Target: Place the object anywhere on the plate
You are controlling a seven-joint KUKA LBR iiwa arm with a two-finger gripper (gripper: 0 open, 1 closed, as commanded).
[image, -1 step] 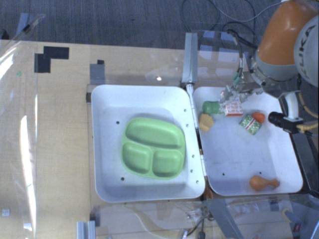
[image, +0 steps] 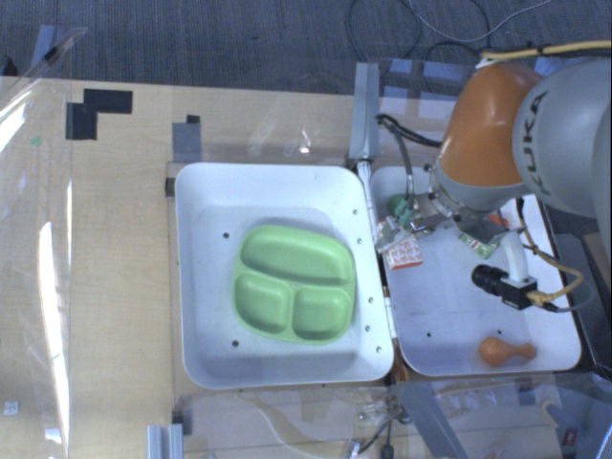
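Note:
A green plate (image: 294,283) with three compartments lies in the middle of the left bin (image: 206,199). The right bin (image: 435,338) holds several small objects: a red and white packet (image: 404,252) by its left wall, a green item (image: 396,207) just above it, a green and white piece (image: 479,246) further right, and an orange pear-shaped object (image: 504,351) near the front edge. My gripper (image: 422,216) hangs low over the upper left of the right bin, mostly covered by the wrist and the orange band (image: 488,127), close to the green item and the packet.
The ridge between the two bins (image: 378,285) runs just left of the packet. A black connector with a cable (image: 504,286) sticks out of the arm over the right bin. Cables lie on the floor behind the bench.

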